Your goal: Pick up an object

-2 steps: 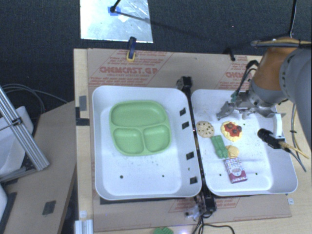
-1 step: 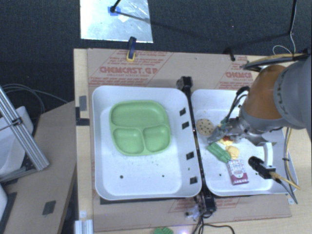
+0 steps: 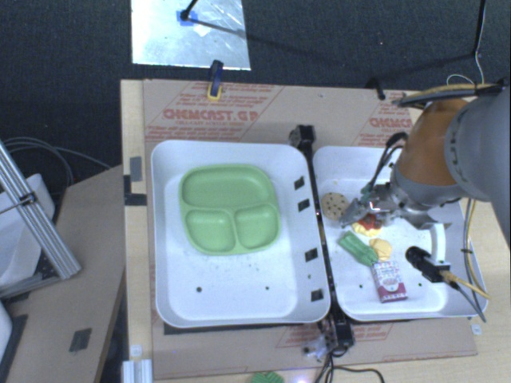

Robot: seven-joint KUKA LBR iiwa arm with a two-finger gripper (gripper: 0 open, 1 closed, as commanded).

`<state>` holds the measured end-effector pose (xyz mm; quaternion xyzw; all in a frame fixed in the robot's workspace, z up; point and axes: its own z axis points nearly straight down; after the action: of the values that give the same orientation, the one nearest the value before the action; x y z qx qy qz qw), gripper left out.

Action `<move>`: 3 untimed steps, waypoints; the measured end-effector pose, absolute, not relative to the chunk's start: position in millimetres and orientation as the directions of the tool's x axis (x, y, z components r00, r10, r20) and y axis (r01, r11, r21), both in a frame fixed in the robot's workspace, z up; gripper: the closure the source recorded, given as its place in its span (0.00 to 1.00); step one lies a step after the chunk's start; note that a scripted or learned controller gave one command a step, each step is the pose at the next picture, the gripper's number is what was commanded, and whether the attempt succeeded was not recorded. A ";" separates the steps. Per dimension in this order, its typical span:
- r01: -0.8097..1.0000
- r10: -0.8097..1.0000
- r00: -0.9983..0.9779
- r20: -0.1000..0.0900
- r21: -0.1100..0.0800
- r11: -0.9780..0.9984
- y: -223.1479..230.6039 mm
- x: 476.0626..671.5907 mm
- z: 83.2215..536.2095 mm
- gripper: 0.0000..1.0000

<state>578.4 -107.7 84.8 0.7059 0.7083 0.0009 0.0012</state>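
**A:** Camera view first: where has the arm (image 3: 471, 146) put the jaws?

**B:** Over the right bin (image 3: 343, 159), in its left half. They sit low, just above a red and yellow piece (image 3: 367, 229).

**A:** Open, closed, or gripping something?

**B:** I cannot tell. The wrist hides the tips from this slant, and nothing shows clearly between them.

**A:** What else lies in that bin?

**B:** A cookie (image 3: 333, 205), round, brown and speckled, lies just left of the jaws, near the bin's left wall. Below the red and yellow piece there is a green pod (image 3: 358, 250) lying at a slant, with a yellow piece (image 3: 382, 249) just beside it on the right. A red box (image 3: 389, 282) lies flat nearer the front edge, close under the yellow piece.

**A:** All of them resting on the bin floor?

**B:** The cookie, pod, yellow piece and box, yes. The red and yellow one is partly covered, so I cannot say whether it is touched or lifted.

**A:** And the left bin (image 3: 172, 294)?

**B:** It holds a green plate (image 3: 230, 209) with three compartments, lying flat towards the back. Both bins stand side by side on the brown surface (image 3: 223, 106).
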 end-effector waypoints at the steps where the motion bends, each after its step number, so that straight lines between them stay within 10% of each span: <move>1: 1.000 1.000 -0.005 -0.002 0.006 0.005 -126.8 612.3 85.3 0.00; 2: 1.000 1.000 0.000 0.000 -0.002 0.000 -130.9 574.0 84.1 0.00; 3: 1.000 1.000 -0.004 0.000 0.004 0.004 -130.0 598.4 85.1 0.00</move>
<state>598.4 -130.0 85.1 0.7056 0.7086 0.0013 0.0017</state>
